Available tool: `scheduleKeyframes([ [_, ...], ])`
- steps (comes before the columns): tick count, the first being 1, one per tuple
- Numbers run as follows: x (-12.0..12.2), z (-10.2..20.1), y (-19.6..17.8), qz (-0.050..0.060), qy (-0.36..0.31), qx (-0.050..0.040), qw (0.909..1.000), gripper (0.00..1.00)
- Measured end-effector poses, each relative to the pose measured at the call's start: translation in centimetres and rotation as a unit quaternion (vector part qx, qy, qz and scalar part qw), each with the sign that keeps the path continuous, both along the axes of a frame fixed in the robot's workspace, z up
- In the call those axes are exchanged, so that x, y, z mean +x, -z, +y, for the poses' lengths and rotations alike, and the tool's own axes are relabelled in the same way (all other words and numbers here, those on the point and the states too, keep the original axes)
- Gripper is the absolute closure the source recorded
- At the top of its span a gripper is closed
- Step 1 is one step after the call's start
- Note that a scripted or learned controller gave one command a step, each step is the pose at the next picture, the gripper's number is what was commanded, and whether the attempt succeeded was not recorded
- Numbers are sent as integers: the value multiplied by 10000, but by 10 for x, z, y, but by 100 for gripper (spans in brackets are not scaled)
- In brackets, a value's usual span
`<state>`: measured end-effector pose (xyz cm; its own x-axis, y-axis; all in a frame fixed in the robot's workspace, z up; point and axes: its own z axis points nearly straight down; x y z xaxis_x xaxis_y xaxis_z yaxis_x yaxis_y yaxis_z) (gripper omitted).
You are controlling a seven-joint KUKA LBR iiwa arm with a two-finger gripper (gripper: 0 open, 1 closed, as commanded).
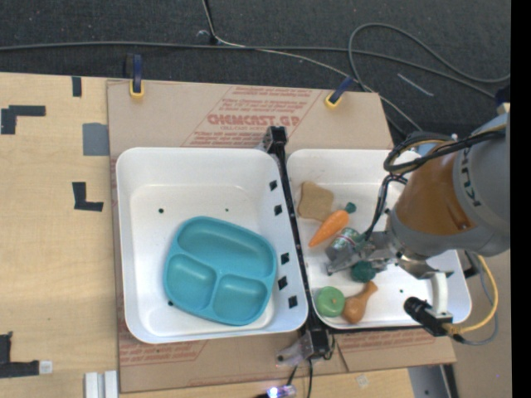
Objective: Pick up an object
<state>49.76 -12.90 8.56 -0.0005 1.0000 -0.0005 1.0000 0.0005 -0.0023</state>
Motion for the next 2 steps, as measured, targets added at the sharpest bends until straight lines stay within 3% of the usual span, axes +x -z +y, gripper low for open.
scheduleKeyframes([
  [1,1,0,-13,-6,-5,3,10000,100],
  [2,3,-9,-60,-24,2,-3,10000,100],
])
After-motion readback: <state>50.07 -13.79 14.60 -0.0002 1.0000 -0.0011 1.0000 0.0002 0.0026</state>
